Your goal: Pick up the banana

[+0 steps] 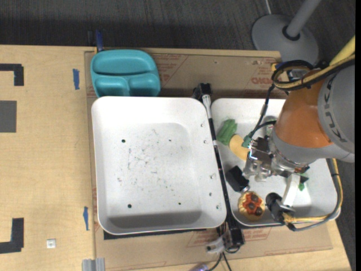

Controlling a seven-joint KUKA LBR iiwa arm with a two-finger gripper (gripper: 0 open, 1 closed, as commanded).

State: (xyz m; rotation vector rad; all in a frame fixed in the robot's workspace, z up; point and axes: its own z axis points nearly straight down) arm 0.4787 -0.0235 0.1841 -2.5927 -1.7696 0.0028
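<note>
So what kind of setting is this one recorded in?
Most likely a robotics lab bench set up for picking trials: two white bins side by side on a cardboard-covered bench, a grey-and-orange robot arm over the right bin, and blue tape marks.

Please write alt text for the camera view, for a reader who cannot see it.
The arm reaches over the right bin, its gripper low beside the banana, with a green item and a red-yellow item nearby. A teal tray sits behind the left bin.

A teal divided tray point(125, 72) sits at upper centre-left, just above the left white bin point(152, 162) — the right white bin point(327, 199) holds a green item point(227, 131) and a small red-and-yellow item point(251, 203).
</note>
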